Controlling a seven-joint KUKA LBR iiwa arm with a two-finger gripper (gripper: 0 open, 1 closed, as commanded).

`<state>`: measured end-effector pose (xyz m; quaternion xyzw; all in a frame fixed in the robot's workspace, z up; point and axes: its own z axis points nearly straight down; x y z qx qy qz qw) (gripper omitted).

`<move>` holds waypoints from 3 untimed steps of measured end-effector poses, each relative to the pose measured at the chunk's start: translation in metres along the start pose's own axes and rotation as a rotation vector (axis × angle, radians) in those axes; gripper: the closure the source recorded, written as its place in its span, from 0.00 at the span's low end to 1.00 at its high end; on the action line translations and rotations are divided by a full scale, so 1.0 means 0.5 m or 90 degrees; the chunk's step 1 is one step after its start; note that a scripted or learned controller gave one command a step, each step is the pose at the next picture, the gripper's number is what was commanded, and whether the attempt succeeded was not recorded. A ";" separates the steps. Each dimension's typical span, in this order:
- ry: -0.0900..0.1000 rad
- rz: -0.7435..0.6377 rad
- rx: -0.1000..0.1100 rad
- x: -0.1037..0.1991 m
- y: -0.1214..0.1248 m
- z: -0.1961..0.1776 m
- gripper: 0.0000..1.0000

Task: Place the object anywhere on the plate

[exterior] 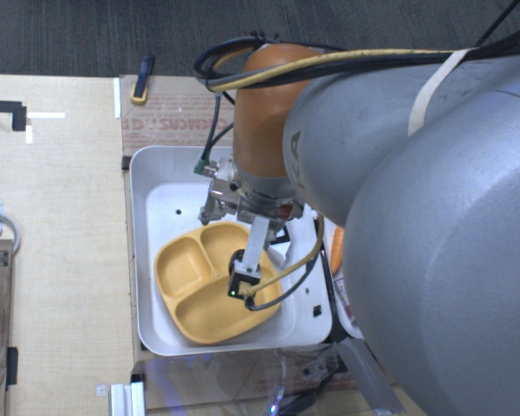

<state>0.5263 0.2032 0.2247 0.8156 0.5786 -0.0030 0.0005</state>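
Near-left corner of bin (140,232): plate (191,273) close to walls; open floor beyond.

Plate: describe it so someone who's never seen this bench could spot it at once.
Find the white bin beneath the big grey arm. The plate lies on the bin's floor, toward the view's bottom edge. It is a rounded yellow dish divided into compartments, standing out against the white.
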 end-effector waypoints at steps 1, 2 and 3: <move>-0.004 -0.002 0.002 -0.002 0.001 -0.014 1.00; -0.004 -0.001 0.002 -0.003 0.001 -0.014 0.00; -0.007 -0.003 0.004 -0.005 0.001 -0.029 1.00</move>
